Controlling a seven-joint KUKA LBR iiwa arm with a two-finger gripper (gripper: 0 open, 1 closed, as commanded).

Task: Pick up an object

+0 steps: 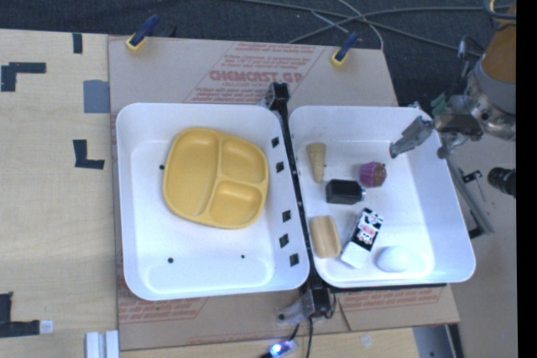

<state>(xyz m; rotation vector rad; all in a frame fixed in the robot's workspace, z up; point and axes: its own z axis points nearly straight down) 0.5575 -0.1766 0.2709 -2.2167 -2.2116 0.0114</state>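
The right bin (436,205) holds several small objects: a tan cone (315,160), a purple lump (373,173), a black block (344,191), a tan bread-like piece (324,236), a black-and-white carton (362,237) and a white egg shape (393,259). My gripper (426,138) hovers over the bin's upper right rim, up and to the right of the purple lump. Its fingers (409,137) are spread open with nothing between them.
A yellow divided plate (216,177) lies in the left bin (134,205). A black divider (289,197) runs between the bins. Cables (336,8) cross the dark floor behind the bench, and two yellow clamps (143,31) hold the board's far edge.
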